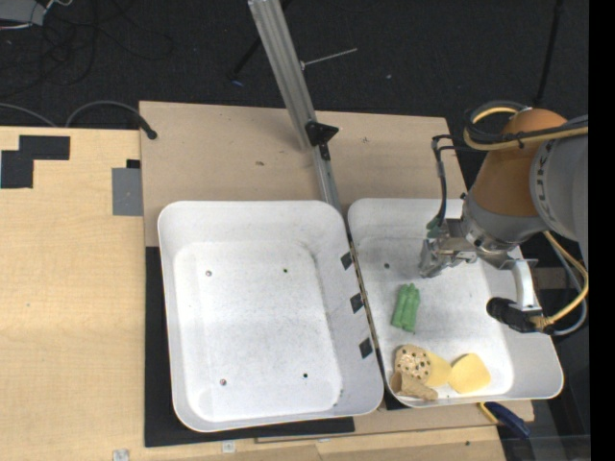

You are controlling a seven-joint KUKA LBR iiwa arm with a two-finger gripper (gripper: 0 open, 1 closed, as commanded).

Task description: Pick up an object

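Arm (524, 185) bent over right bin (538, 373), gripper (434, 258) low.

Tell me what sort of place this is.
Most likely a robotics lab set up for grasping trials. A grey and orange arm's gripper hangs over the right white bin, which holds a green object and yellow pieces. Cables run across the dark floor behind the bench.

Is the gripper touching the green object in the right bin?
Apart. The camera view shows bare white bin floor between the gripper and the green object, which lies lower in the frame.
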